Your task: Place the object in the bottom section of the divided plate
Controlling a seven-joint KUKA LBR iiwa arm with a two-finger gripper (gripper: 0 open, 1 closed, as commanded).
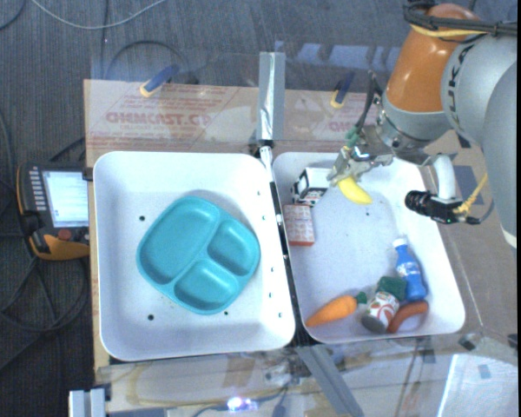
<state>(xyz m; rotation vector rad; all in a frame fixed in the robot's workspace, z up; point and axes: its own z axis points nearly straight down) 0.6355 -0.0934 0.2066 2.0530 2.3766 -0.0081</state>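
Two-finger gripper (347, 170) sits at the back of the right shallow white bin (443, 259), near that bin's rear wall. Its fingers point down at a small yellow banana-shaped toy (356, 190). The tips seem to meet the toy's upper end, but the wrist hardware crowds the spot, so whether the fingers are spread or closed on it I cannot tell.

The toy's long axis runs on a slant, from upper left under the tool to lower right on the bin floor.

From the tool, the teal three-section divided plate (200, 252) lies to the lower left in the left shallow white bin (113, 311), across the wall the two bins share. Its bottom section (207, 287) is the part farthest down the view, so the carry likely runs left and toward the front edge.
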